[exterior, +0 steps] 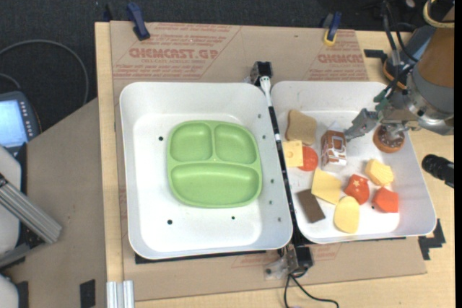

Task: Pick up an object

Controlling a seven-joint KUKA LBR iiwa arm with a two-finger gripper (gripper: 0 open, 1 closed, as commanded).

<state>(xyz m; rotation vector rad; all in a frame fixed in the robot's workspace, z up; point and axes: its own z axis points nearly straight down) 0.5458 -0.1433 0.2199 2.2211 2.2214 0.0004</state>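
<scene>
Beside the smooth green divided plate (214, 163), which sits alone in its shallow white left bin (137, 177), the right bin (419, 216) holds blocky toy foods: a tan slab (302, 126), yellow wedges (326, 186), red-orange pieces (386, 200), a brown bar (311, 206). Farther from the plate, the gripper (375, 122) hangs above the bin's upper corner, nothing visibly held, its finger spread unclear.

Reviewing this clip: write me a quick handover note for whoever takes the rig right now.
Gripper: low over the right bin, near its upper middle; nothing visibly between its fingers, and open or shut is unclear.
Objects: toy food pieces lie loose in the right bin; a brown and white block sits closest to the gripper. The left bin holds a green divided plate.
Done: no pick shown.
Left: grasp and lift one object.
</scene>
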